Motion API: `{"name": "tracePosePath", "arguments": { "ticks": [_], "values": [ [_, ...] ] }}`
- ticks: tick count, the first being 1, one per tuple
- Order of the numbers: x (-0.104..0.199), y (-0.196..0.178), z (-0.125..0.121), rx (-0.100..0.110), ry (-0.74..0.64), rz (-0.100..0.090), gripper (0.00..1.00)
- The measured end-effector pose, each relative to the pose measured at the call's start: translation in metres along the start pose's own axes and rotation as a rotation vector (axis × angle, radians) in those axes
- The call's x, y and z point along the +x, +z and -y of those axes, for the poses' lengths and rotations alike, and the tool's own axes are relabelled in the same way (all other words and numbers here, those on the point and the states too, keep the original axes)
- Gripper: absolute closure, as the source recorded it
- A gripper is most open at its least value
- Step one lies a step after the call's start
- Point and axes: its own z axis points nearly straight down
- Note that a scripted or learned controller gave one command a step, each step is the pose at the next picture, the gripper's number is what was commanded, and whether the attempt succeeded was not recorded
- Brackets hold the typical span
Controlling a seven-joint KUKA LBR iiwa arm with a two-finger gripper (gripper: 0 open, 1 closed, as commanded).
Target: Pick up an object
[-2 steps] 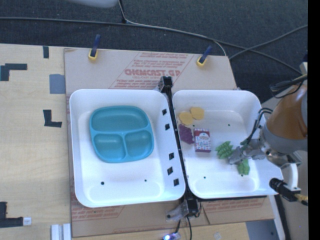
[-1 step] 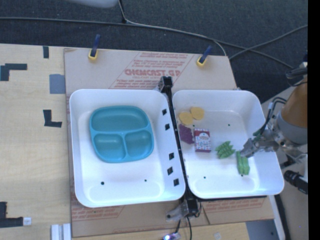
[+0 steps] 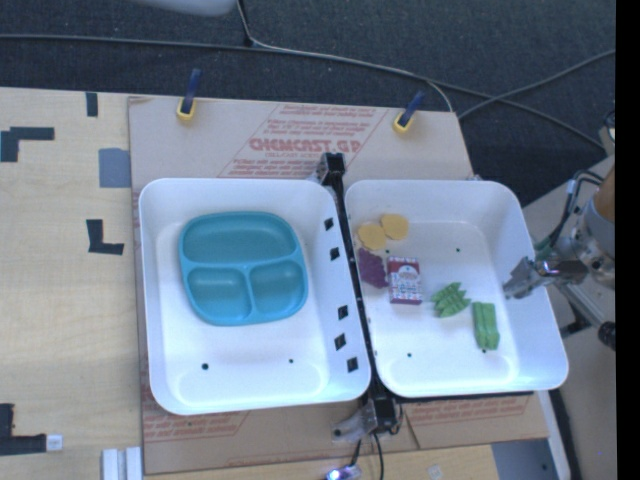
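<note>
In the camera view, the grey metal gripper (image 3: 527,276) is parked at the right rim of the right-hand shallow white bin (image 3: 500,200), nothing seen between it. Whether it's open or clenched can't be told. The small red-and-white carton (image 3: 404,280), green bean-like pieces (image 3: 485,325) and yellow round slices (image 3: 383,232) are left lying inside, well apart from it.

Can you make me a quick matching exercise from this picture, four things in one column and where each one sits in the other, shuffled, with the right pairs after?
Things
1. teal divided plate
2. red and white carton
3. green pepper
4. end effector

Places
A. at the right bin's right rim
B. middle of the right bin, beside a purple item
C. in the left bin
D. right bin, near its right wall, toward the front

Pairs: 1-C, 2-B, 3-D, 4-A
</note>
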Motion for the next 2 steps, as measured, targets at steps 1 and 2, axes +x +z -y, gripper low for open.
{"name": "tracePosePath", "arguments": {
  "ticks": [1, 2],
  "values": [
    [0.000, -0.052, -0.002, 0.000, -0.001, 0.000, 1.00],
    [0.061, -0.048, -0.018, 0.005, -0.006, -0.004, 1.00]
  ]
}}
